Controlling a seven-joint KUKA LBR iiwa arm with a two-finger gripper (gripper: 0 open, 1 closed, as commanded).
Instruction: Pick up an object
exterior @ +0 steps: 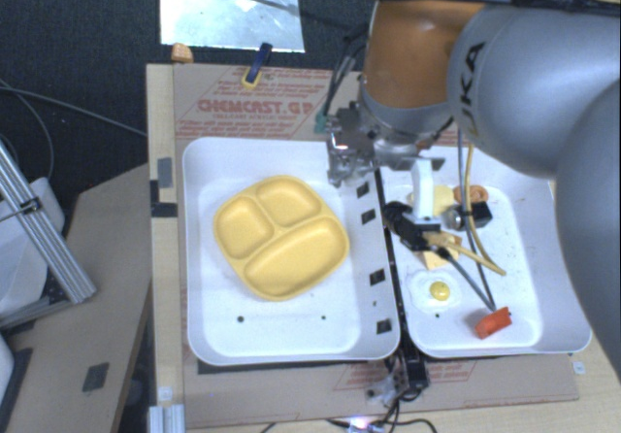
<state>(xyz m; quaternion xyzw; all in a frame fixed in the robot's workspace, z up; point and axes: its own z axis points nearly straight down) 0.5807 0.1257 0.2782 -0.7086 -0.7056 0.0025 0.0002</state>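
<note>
Over the wall where the two white bins meet, near the far end, hangs the gripper point(342, 167). It points down. I cannot tell if it is open or closed, and I see nothing held in it. The big grey arm point(524, 82) with its orange band reaches in from the right and covers part of the right bin point(548, 276).

Down in the left bin point(281, 329) lies a yellow plate point(279, 237). It has three parts, two small ones and one big one. It lies flat, near the gripper, to its lower left, and the two are apart.

Over in the right bin lie small toys. A fried egg toy point(436, 290) is near the wall between the bins. A red piece point(492, 322) is near the front corner, just beside the egg. A flat yellow piece point(443, 198) lies farther back, partly hidden by the arm. A small orange and brown thing point(475, 195) is just beside it. Thin dark sticks point(468, 283) run from the middle of the bin to the red piece.

Both bins sit on a brown board point(243, 106) with red letters, on the surface. A blue and yellow thing point(257, 65) lies on the far edge of the board.
</note>
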